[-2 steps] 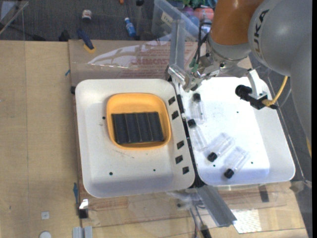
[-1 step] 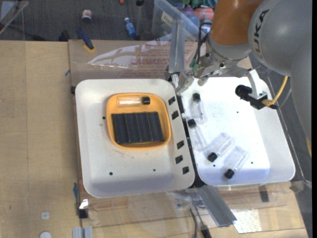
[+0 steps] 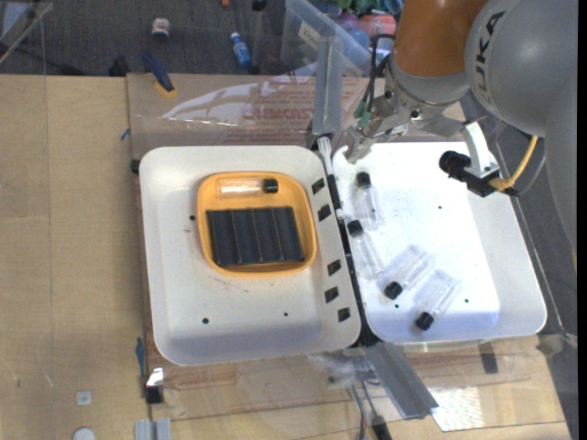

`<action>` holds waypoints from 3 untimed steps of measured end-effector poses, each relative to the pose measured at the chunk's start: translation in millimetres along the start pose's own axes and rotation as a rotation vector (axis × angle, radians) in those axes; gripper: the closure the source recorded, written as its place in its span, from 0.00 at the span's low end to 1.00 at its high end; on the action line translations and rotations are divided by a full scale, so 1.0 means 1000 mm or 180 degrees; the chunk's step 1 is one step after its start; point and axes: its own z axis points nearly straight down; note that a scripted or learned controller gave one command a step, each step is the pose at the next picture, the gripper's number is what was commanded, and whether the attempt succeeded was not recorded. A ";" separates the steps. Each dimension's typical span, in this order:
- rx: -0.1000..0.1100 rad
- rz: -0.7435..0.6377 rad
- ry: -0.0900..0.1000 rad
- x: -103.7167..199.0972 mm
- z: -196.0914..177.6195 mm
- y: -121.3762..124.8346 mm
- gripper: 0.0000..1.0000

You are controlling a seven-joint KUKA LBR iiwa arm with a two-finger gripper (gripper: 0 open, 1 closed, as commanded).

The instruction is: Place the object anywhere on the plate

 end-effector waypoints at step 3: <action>0.0008 -0.1704 -0.0004 -0.120 -0.201 -0.067 1.00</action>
